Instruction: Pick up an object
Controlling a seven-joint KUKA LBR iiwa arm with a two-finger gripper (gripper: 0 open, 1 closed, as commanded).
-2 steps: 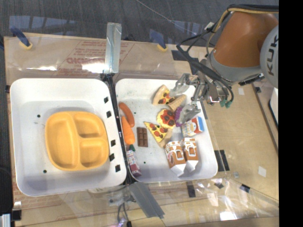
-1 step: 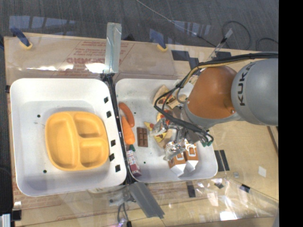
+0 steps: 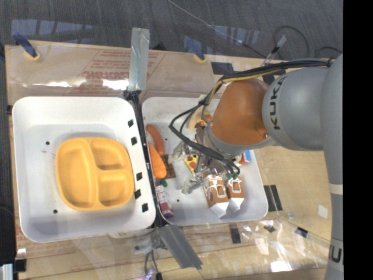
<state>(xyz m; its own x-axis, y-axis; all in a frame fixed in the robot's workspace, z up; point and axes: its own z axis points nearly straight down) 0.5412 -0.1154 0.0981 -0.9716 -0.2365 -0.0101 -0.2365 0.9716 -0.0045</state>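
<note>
My gripper [image 3: 195, 177] reaches down into the right bin [image 3: 256, 206], under the arm's orange band. It hangs over a heap of small things. An orange carrot [image 3: 157, 160] lies along the bin's left wall, with a reddish sausage-like piece [image 3: 153, 134] above it. Two brown and white cartons [image 3: 223, 195] lie side by side just right of the gripper. A small yellow and red item [image 3: 191, 162] sits right at the gripper. A dark red packet [image 3: 164, 201] lies at the bin's lower left. I see nothing clearly held between the fingers.
The left bin [image 3: 35, 121] holds a yellow divided plate [image 3: 93, 172]. Black cables loop off the wrist over the right bin. The arm's grey body covers the right bin's upper right part. Taped plastic sheeting surrounds both bins.
</note>
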